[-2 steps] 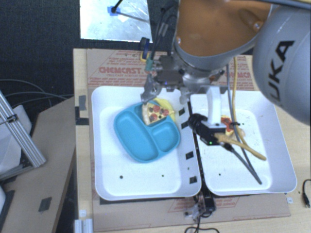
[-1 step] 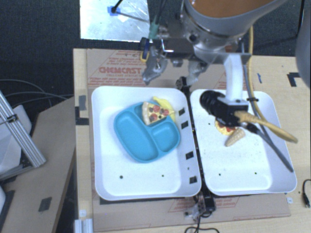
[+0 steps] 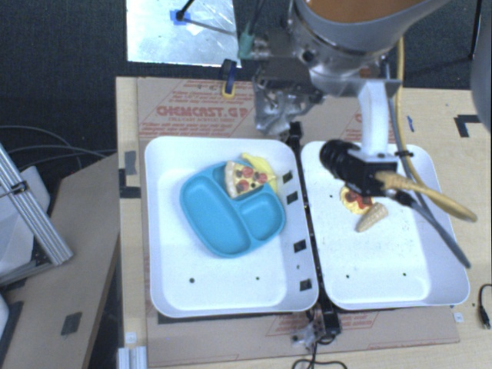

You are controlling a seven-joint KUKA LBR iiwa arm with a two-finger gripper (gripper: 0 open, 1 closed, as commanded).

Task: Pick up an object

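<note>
- A brown cardboard sheet [image 3: 231,325] with red print covers the bench [image 3: 92,229], and both white bins rest on it.
- The left bin [image 3: 223,294] and the right bin [image 3: 384,287] sit side by side, rims touching. Small black clips [image 3: 300,245] line the shared wall.
- In the left bin a blue divided plate [image 3: 223,217] lies towards the far side, slightly turned.
- A toy pizza slice [image 3: 244,178] lies on the plate's far compartment. A yellow piece [image 3: 261,164] lies just behind it, reaching over the plate's far rim.
- In the right bin a tan cone [image 3: 372,217] lies on its side, near the middle. A small red and yellow piece [image 3: 353,200] touches its far end.
- The gripper [image 3: 292,133] hangs above the far rim where the two bins meet, apart from every loose thing. Whether its jaws are spread or pressed together cannot be told, and nothing is seen between them.
- Beyond the bins a blue and yellow clamp [image 3: 228,78] stands on the sheet's far edge, with a shiny panel [image 3: 169,29] behind it.
</note>
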